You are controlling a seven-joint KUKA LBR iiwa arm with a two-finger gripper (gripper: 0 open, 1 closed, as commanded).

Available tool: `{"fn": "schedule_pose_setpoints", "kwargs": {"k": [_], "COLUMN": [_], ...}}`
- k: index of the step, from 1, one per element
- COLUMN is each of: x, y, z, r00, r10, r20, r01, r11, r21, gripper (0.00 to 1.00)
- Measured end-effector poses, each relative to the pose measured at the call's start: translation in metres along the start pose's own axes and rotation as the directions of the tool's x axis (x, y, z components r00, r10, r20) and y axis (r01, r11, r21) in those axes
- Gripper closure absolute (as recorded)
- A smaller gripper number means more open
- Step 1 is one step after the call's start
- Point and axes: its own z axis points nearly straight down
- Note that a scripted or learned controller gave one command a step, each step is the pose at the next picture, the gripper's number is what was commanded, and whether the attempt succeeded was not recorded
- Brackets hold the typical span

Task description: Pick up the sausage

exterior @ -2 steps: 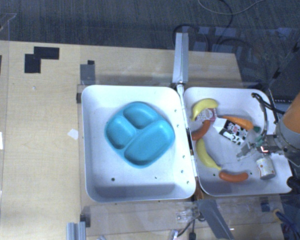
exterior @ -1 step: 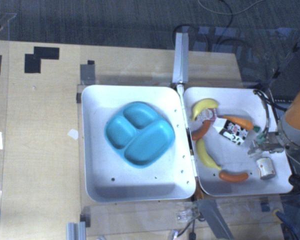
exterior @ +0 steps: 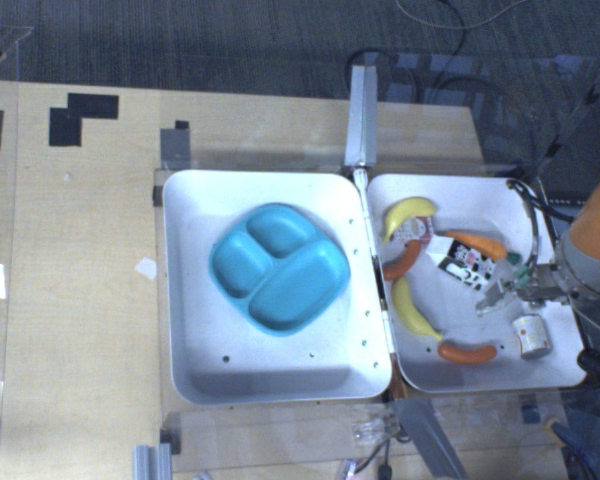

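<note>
Wooden bench top (exterior: 70,298) sits under two white bins, with dark carpet behind. Only one camera looks down. On the left, the first bin (exterior: 195,368) holds a blue plate (exterior: 280,268) with three little rooms in it. On the right, the second bin (exterior: 550,373) is full of toy food. Two yellow bananas are there, one near the top (exterior: 408,213) and one lower down (exterior: 414,310). An orange carrot (exterior: 472,241) lies near the top, beside a black and white card (exterior: 462,260). A small silver can (exterior: 531,336) sits near the right side. One sausage (exterior: 467,351) lies flat near the front wall, by itself, just past the low banana's tip. Another reddish sausage (exterior: 402,260) is tucked by the left wall, under the top banana. The gripper (exterior: 502,290) hangs over the bin's right part, near the can, and I cannot tell how it is set. I think the front sausage is light, smooth and a bit slippery, so it may roll. Grabbing it across the middle looks best, since nothing crowds it there.
</note>
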Motion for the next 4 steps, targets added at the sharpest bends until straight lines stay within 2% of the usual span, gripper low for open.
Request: {"fn": "schedule_pose_setpoints", "kwargs": {"k": [1, 2, 3, 4], "x": [0.041, 0.005, 0.037, -0.013], "y": [0.004, 0.005, 0.032, -0.001], "z": [0.059, 0.056, 0.059, 0.059], "r00": [0.987, 0.997, 0.989, 0.997], "r10": [0.161, 0.074, 0.15, 0.079], "r20": [0.0, -0.034, -0.003, 0.001], "r01": [-0.161, -0.074, -0.15, -0.079], "r11": [0.987, 0.997, 0.989, 0.997], "r21": [0.0, 0.004, -0.002, -0.001], "gripper": [0.0, 0.0, 0.0, 0.0]}}
